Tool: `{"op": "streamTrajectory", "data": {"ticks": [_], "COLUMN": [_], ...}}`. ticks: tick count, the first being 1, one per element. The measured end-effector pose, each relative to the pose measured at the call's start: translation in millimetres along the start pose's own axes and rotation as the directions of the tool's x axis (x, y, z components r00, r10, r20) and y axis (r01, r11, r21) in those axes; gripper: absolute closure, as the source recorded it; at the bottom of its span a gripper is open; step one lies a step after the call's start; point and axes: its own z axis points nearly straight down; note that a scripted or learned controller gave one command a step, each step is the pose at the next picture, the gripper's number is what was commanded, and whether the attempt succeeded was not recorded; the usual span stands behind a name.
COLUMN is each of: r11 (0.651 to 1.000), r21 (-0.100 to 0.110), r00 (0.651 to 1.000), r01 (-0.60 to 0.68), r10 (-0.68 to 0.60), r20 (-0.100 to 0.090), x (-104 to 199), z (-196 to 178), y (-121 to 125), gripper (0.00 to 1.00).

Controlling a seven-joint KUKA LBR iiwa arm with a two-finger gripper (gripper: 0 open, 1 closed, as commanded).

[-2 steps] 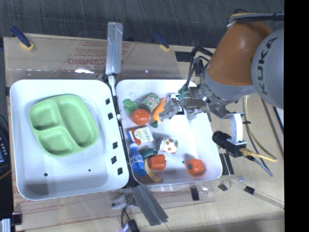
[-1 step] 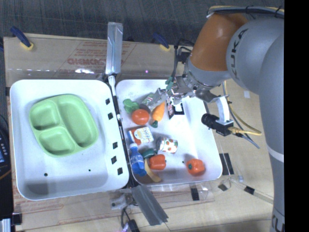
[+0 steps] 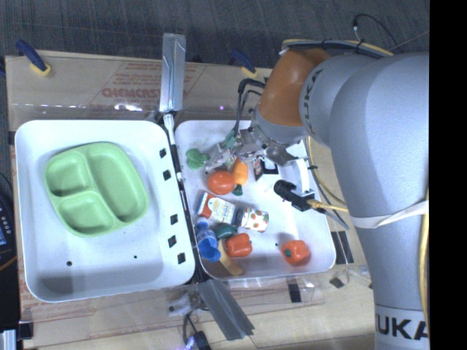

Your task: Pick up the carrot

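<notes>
The carrot (image 3: 240, 172) is a small orange piece with a green end, lying in the right bin (image 3: 319, 233) near its middle and touching a round orange fruit (image 3: 221, 182) on its left. My gripper (image 3: 237, 149) hangs low over the bin's back part, just above and behind the carrot. The metal gripper parts blur into the clutter, and the view does not show whether they touch the carrot.
The right bin also holds a green leafy vegetable (image 3: 195, 157), a printed carton (image 3: 222, 210), a white packet (image 3: 255, 219), a blue item (image 3: 206, 243), a red pepper (image 3: 238, 245) and another red fruit (image 3: 295, 251). A green divided plate (image 3: 95, 187) lies in the left bin (image 3: 44, 275).
</notes>
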Motion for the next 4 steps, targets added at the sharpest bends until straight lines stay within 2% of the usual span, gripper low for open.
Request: {"op": "streamTrajectory", "data": {"ticks": [1,2,3,4], "r11": [0.998,0.995,0.994,0.901], "r21": [0.0,0.014,0.006,0.022], "r00": [0.998,0.995,0.994,0.902], "r01": [0.065,-0.103,-0.109,-0.433], "r10": [-0.065,0.103,0.109,0.433], "r20": [-0.002,-0.001,0.0,0.002], "x": [-46.2,-19.0,-51.8,-19.6], "z": [3.0,-114.4,-10.3,15.7], "y": [-16.7,-12.9,1.8,-39.6], "gripper": [0.0,0.0,0.0,0.0]}}
